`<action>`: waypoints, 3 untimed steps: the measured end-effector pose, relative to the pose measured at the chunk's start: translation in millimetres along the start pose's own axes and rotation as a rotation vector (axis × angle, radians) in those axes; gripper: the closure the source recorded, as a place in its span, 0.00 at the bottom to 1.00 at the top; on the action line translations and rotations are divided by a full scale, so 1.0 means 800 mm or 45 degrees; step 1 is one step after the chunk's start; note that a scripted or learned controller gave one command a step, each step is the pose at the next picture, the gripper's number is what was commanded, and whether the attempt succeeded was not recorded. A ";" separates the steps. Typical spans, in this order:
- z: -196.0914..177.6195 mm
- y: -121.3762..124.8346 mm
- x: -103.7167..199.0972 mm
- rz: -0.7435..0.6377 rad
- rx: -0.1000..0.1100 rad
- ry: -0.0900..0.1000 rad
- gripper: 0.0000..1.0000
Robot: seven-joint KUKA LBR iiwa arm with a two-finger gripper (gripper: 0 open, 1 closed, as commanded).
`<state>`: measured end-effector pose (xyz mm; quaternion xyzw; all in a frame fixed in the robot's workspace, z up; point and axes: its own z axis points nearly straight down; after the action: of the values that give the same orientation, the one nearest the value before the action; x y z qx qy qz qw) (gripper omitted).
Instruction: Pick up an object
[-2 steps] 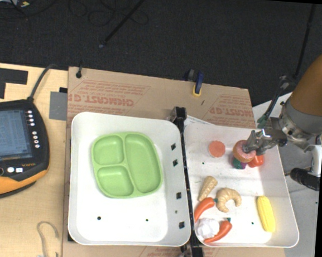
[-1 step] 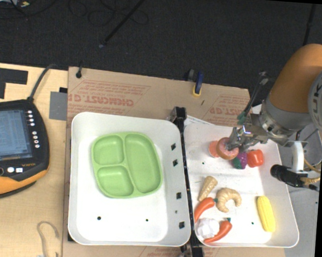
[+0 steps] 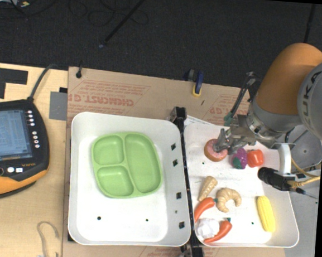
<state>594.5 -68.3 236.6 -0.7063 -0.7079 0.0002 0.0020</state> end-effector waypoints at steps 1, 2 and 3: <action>0.025 0.007 -0.007 0.004 0.002 -0.003 1.00; 0.008 -0.006 -0.015 0.003 0.000 -0.002 1.00; 0.024 -0.002 -0.009 0.005 0.001 -0.003 1.00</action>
<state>592.6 -75.3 217.1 -0.7075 -0.7067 0.0013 0.0016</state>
